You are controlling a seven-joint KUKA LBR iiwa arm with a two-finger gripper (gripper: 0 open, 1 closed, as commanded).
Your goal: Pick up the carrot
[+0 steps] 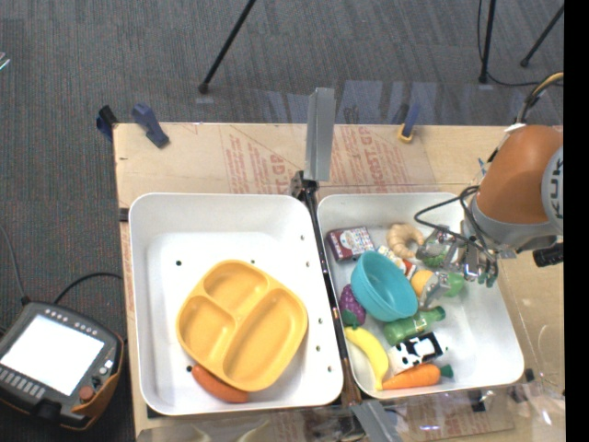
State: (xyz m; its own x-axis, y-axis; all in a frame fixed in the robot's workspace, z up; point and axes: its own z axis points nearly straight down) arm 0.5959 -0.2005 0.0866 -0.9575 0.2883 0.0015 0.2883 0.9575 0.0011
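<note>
One tapered orange carrot (pixel 414 377), seemingly smooth plastic, lies in the right bin (pixel 502 325).

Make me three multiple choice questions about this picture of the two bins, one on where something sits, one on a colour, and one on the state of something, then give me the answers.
1. Where does the carrot lie?
A. in the right bin, by its near edge
B. on the yellow plate
C. in the left bin's far corner

2. What colour is the bowl in the right bin?
A. red
B. teal
C. white

3. How does the teal bowl sit?
A. flat and upright
B. upside down
C. tipped on its side, leaning on other items

Answers:
1. A, the carrot lies at the near edge of the right bin, beside the banana.
2. B, the bowl is plainly teal, unlike the yellow divided plate in the left bin.
3. C, its opening faces sideways and upward, and it rests against the purple toy.
</note>
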